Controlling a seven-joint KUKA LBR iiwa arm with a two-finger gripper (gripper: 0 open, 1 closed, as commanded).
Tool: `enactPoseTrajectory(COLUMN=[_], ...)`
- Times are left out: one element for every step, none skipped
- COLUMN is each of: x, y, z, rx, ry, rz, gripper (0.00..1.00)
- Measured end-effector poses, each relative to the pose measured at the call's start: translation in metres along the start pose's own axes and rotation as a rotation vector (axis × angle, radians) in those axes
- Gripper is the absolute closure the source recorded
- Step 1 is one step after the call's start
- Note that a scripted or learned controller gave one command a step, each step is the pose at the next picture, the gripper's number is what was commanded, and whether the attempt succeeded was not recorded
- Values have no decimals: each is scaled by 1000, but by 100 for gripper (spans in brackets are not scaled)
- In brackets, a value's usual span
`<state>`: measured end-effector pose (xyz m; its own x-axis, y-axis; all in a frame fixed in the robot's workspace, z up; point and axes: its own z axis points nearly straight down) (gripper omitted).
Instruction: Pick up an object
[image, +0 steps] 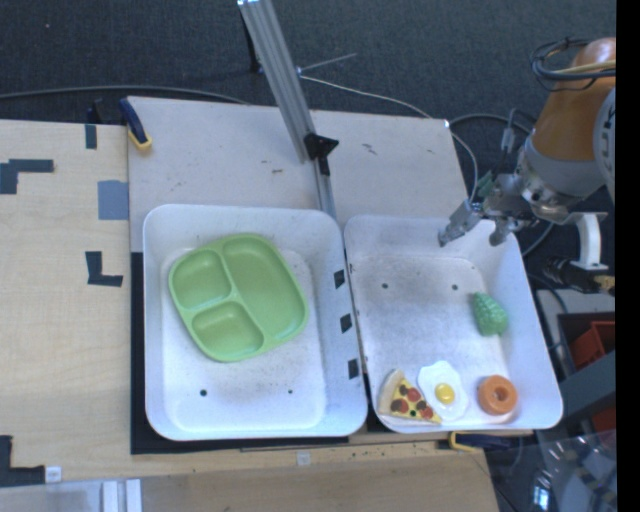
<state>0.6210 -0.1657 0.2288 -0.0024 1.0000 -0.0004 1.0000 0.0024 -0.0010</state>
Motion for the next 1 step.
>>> enactPoseTrajectory(x=[0], y=[0], z=[0], rx=[0], ry=[0], rz=[0], gripper=[0])
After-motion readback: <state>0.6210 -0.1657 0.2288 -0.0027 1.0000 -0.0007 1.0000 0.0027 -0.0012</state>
